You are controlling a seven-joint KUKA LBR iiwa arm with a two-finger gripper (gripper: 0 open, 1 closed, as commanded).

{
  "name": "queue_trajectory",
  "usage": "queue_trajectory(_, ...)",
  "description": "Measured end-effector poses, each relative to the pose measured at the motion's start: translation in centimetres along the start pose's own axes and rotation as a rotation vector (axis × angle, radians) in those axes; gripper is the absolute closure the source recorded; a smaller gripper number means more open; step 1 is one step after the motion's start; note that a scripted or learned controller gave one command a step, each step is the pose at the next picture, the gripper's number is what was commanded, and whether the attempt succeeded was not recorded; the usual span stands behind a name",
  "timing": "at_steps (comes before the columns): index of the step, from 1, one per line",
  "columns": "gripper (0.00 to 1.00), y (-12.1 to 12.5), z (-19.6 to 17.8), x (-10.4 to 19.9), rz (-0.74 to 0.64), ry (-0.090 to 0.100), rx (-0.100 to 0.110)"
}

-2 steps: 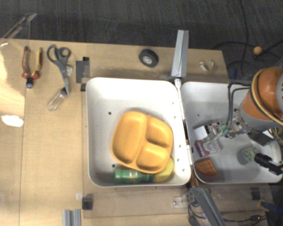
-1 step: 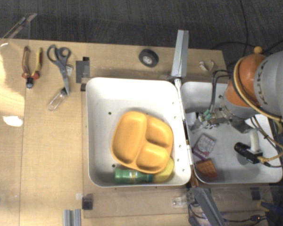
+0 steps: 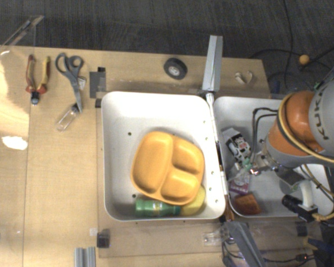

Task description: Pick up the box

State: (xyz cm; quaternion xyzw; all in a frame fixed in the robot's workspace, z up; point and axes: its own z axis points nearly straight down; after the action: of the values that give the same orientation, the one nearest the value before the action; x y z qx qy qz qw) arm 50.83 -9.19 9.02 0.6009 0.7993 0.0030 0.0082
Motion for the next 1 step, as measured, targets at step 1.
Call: queue_trajectory(1,1.00,0.43,-1.13,-0.08,-0.003,-0.005,-0.010)
